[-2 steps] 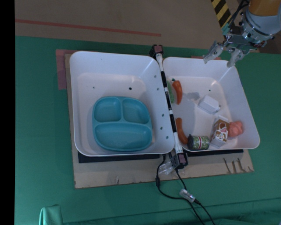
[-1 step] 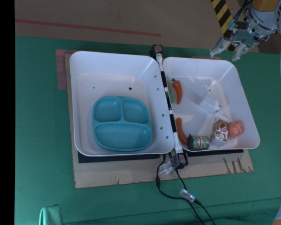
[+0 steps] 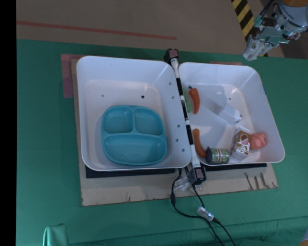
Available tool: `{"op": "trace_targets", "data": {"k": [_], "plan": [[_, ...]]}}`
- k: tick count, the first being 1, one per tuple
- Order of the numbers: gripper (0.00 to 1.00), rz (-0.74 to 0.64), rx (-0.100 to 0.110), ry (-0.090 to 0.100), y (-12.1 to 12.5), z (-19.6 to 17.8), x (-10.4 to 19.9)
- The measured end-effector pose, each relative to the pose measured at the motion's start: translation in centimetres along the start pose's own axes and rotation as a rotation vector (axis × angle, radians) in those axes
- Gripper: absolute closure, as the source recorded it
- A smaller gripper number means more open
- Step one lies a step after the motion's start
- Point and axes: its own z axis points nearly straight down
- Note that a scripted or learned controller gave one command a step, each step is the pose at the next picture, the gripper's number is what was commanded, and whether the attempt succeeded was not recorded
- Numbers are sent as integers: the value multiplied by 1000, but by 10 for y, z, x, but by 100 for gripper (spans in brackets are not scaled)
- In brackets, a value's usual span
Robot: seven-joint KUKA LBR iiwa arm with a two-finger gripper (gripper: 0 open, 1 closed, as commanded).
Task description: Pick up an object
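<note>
My gripper (image 3: 251, 54) hangs at the top right, above and beyond the far right corner of the right bin (image 3: 262, 89); nothing is between its fingers. In the right bin lie an orange carrot with a green top (image 3: 194, 100) by the divider, a white carton (image 3: 226, 111) in the middle, a second orange carrot (image 3: 197, 141) lower down, a small dark can (image 3: 217, 155) on its side, a brown and white carton (image 3: 241, 143) and a pink toy (image 3: 259, 140) at the near right.
The left bin (image 3: 91, 86) holds a teal divided plate (image 3: 134, 135). A black-and-white bar (image 3: 183, 108) runs between the bins. Cables (image 3: 202, 211) trail over the green cloth at the front. Yellow-black tape (image 3: 243, 14) marks the floor at the top right.
</note>
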Motion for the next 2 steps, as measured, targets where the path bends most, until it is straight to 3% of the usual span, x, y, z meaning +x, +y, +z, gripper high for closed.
{"op": "trace_targets", "data": {"k": [1, 2], "plan": [[0, 0, 1, -1, 0, 0, 0], [100, 5, -15, -9, 2, -20, -2]]}}
